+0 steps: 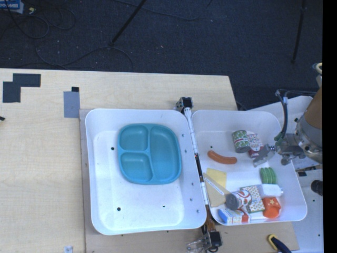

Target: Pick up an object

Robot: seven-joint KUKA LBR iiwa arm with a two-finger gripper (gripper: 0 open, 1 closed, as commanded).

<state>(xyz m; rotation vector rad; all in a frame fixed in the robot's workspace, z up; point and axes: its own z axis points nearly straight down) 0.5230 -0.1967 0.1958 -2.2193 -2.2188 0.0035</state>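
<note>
Camera view puts the gripper at the right side of the right bin, low over its floor, with the grey wrist and arm running off toward your right. You can see its metal fingers reaching left, but whether they stand apart or together cannot be told from this angle, and nothing can be made out between them.

Just beside the fingertips sits a small red-and-white item, touching or nearly touching them — you cannot tell which. Next to that, up and to the left, lies a green-and-white patterned can on its side. Below the gripper you have a green ribbed piece. Left of it, near the bin's middle, a red sausage lies flat, and beneath that a yellow wedge.

Toward the bin's near edge the things crowd together: a checkered carton, a red-and-white can with a grey end, an orange fruit-like toy and a blue-and-white box — all touching or overlapping.

Further out, the left bin holds a teal divided plate lying flat in its upper half. Both bins rest side by side on the pale wooden bench.
</note>
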